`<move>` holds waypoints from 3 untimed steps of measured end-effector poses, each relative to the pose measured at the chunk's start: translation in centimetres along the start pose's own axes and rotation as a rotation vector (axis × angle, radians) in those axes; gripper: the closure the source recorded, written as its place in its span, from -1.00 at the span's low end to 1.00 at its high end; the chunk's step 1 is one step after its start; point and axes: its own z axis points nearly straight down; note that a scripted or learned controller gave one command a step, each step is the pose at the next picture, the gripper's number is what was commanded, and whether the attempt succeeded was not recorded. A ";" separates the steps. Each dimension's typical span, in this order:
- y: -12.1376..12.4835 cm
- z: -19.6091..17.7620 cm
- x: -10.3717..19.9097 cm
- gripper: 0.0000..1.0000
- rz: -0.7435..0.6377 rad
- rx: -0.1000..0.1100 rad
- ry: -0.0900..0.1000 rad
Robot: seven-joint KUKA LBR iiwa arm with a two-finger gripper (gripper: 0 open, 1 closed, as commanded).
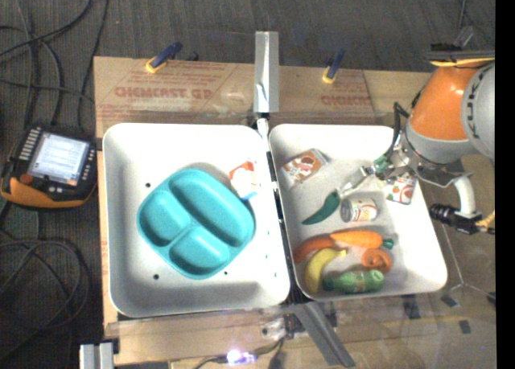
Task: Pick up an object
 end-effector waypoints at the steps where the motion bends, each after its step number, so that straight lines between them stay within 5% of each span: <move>1: -3.5 2.7 1.7 -1.00 -0.016 -0.019 0.001; 2: -3.4 1.8 1.6 1.00 -0.016 -0.022 -0.002; 3: 3.9 -9.5 8.7 1.00 0.065 0.003 -0.005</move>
